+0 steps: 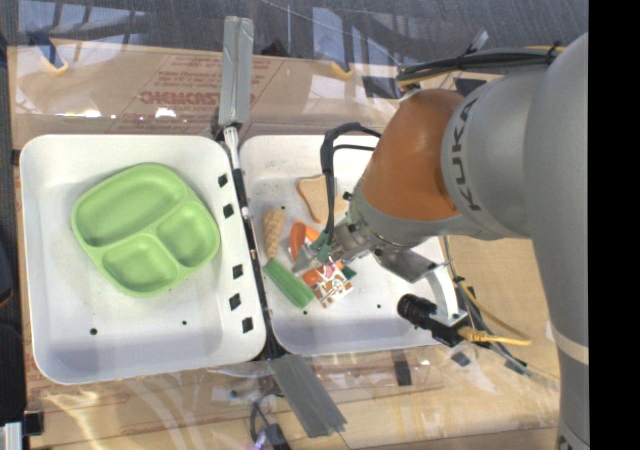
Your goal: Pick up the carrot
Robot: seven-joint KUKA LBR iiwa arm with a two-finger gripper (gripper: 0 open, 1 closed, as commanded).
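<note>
carrot (pixel 298 236) lies in the right bin (pixel 400 336), an orange piece near that bin's left side — you'll see a ridged tan cone (pixel 274 230) just to its left and a toast slice (pixel 317 198) above it. a green block (pixel 287 281) sits below, beside a small printed carton (pixel 331 284). the gripper (pixel 325 251) hangs right next to the carrot; you cannot tell how it stands. the left bin (pixel 60 338) holds a green divided plate (pixel 146 228).
</note>
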